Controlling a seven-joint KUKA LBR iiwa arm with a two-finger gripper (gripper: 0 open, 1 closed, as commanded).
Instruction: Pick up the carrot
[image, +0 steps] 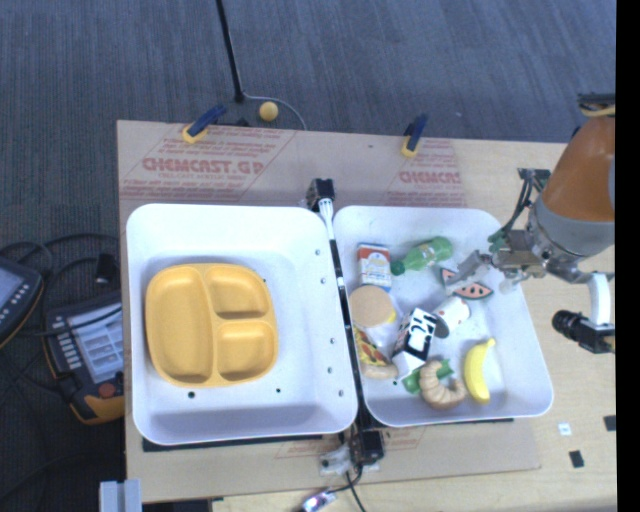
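The right bin (520, 330) holds a heap of toy foods. A small orange-red piece (447, 274) lies just left of my gripper, between the green bottle (422, 253) and the watermelon slice (471, 290). It may be the carrot, but it is too small to be sure. My gripper (487, 262) hangs low over the bin's upper right part, close to that piece and the watermelon slice. The grey arm with its orange band (588, 175) reaches in from the right.
Also in the right bin are a red-and-white carton (375, 265), a burger (372, 306), a black-and-white item (420, 331), a banana (478, 370), a pretzel (441, 385) and a sandwich (371, 355). The left bin (160, 230) holds a yellow divided plate (210, 322).
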